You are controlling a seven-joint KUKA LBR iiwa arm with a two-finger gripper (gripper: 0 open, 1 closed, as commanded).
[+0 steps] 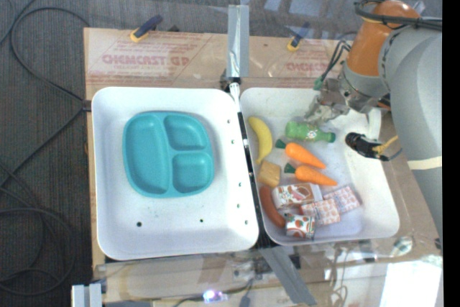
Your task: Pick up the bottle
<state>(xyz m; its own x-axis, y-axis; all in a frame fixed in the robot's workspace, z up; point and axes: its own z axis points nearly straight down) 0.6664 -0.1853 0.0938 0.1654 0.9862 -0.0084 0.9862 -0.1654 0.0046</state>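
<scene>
Faded red lettering runs across the cardboard sheet [165, 57] behind the bins (too washed out to read for certain). Print on the small cartons [316, 206] is too small to read.

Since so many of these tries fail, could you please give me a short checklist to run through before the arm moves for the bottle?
1. Bottle in view: ok. The green bottle lies on its side in the right bin.
2. Gripper near the bottle: ok, it hangs just above the bottle's upper edge.
3. Finger state: cannot tell; the view is too small there.
4. Bottle held: not ok; nothing shows it between the fingers.
5. Room around the bottle: not ok; a carrot lies close below it and a banana to its left.
6. Left bin: ok; the blue plate sits well away.
</scene>
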